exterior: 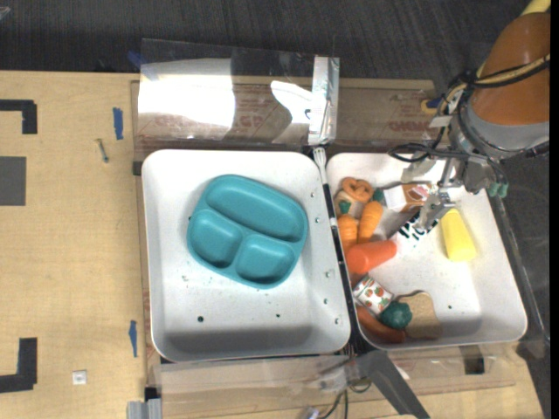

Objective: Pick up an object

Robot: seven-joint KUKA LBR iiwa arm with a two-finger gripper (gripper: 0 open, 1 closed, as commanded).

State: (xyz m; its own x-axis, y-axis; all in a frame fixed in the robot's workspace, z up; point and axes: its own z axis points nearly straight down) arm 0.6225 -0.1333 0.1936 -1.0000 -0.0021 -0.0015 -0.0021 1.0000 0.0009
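Observation:
The right bin [493,297] holds several toy foods. A yellow piece [458,236] lies near its right side. Along the left wall are orange carrot-like pieces [370,219], a red-orange piece [372,255] and a round orange piece with a face [354,189]. Toward the front lie a white spotted piece [372,295], a green piece [398,314] and a brown piece [423,309]. My gripper [428,212] hangs low in the back half of this bin, just left of the yellow piece and right of the carrots. Nothing visibly sits in it.
The left bin [166,260] carries a teal divided plate [247,230]. A clear plastic sheet [236,94] and cardboard lie behind the bins. My arm's orange band [515,68] looms over the back right corner. Bare floor shows in the right bin's front right.

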